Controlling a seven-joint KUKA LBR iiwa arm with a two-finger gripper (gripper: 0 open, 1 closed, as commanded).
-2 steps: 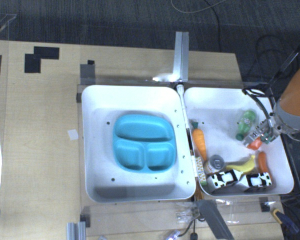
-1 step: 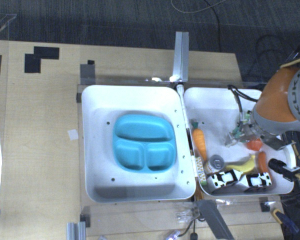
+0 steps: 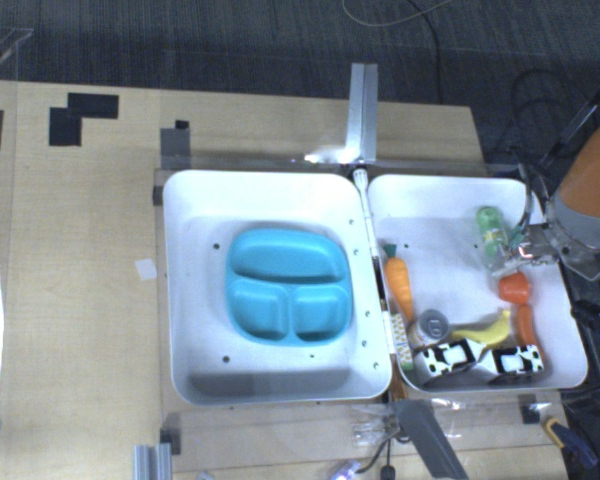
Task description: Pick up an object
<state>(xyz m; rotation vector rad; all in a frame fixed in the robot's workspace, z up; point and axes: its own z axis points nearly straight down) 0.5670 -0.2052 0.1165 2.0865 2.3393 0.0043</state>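
The right bin point(image 3: 430, 203) holds several objects. An orange carrot point(image 3: 399, 284) lies along its left wall. A pale green bottle point(image 3: 491, 230) lies near the far right. A red-orange piece point(image 3: 517, 298) sits below the bottle. A yellow banana point(image 3: 485, 331) and a small grey round item point(image 3: 434, 324) rest near the front, beside two black-and-white patterned toys point(image 3: 448, 359). My gripper point(image 3: 528, 250) hangs at the bin's right wall, just right of the green bottle and above the red-orange piece. I see nothing between its fingertips.
The left bin point(image 3: 195, 268) holds a blue divided tray point(image 3: 286, 284). The arm's orange band point(image 3: 592, 173) and grey wrist point(image 3: 585, 236) hang over the right bin's right rim. A metal post point(image 3: 363, 113) stands behind the divider between the bins. Cables lie at the far right.
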